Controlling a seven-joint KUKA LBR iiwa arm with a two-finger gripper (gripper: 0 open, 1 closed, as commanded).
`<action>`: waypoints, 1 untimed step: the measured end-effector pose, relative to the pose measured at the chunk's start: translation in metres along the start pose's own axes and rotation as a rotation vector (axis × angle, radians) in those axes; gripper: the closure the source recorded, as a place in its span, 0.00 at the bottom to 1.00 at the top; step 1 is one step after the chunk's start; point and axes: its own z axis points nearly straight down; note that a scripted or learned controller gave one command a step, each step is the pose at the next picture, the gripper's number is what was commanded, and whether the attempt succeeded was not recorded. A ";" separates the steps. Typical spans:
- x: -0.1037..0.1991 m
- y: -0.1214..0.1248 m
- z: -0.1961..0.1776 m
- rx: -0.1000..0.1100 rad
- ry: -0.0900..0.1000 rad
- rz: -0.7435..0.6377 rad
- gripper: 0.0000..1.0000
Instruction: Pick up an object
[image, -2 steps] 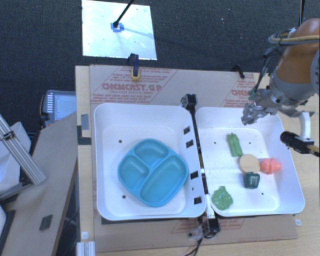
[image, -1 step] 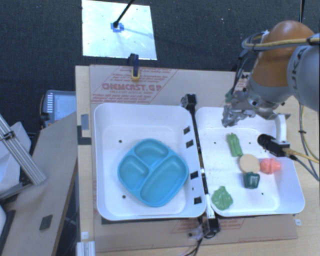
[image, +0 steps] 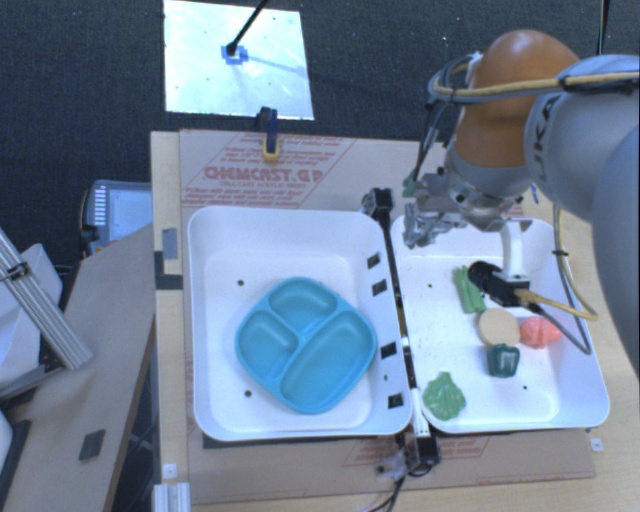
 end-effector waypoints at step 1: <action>0.064 0.006 0.006 0.001 0.000 0.000 1.00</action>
